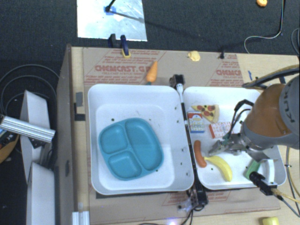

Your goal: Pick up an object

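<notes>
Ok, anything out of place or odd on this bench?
Yes: a carrot and a small yellow piece lie on the cardboard behind the bins, outside both. Another yellow item sits on the dark floor.

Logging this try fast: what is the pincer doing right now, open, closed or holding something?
Pincer: low in the right bin, just above the banana; open or closed cannot be told, and nothing is seen held.

yellow banana [221,166] lying flat, right bin [234,95]
</notes>
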`<state>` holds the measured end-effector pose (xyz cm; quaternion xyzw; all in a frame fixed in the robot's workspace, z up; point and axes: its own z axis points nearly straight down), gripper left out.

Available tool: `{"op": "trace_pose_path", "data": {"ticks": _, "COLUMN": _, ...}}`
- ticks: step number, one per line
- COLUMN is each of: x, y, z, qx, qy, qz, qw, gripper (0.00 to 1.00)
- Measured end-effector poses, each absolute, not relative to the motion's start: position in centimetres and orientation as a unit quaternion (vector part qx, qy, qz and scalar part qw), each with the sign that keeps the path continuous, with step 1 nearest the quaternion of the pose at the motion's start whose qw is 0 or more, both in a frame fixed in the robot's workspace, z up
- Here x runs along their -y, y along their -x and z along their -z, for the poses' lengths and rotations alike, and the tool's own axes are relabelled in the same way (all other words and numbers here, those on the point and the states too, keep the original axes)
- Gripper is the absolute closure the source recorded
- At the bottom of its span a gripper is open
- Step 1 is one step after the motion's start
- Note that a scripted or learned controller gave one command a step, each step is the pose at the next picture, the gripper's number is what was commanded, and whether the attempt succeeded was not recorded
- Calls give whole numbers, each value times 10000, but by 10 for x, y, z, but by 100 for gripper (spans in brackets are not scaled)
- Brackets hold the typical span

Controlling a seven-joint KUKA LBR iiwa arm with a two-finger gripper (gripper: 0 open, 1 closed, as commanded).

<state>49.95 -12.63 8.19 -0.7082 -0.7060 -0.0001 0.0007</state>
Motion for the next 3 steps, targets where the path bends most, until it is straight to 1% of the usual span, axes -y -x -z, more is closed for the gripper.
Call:
{"op": "trace_pose_path", "data": {"ticks": 1, "x": 114, "y": -577, "z": -85, "qx": 7099, "qy": 7043, "qz": 21, "qw": -32, "gripper": 0}}
{"op": "trace_pose_path", "data": {"ticks": 2, "x": 115, "y": -574, "z": -95, "qx": 7087, "qy": 7055, "qz": 12, "qw": -16, "gripper": 100}}
{"op": "trace_pose_path", "data": {"ticks": 3, "x": 181, "y": -534, "z": -130, "qx": 7050, "qy": 7092, "qz": -7, "qw": -16, "gripper": 100}}
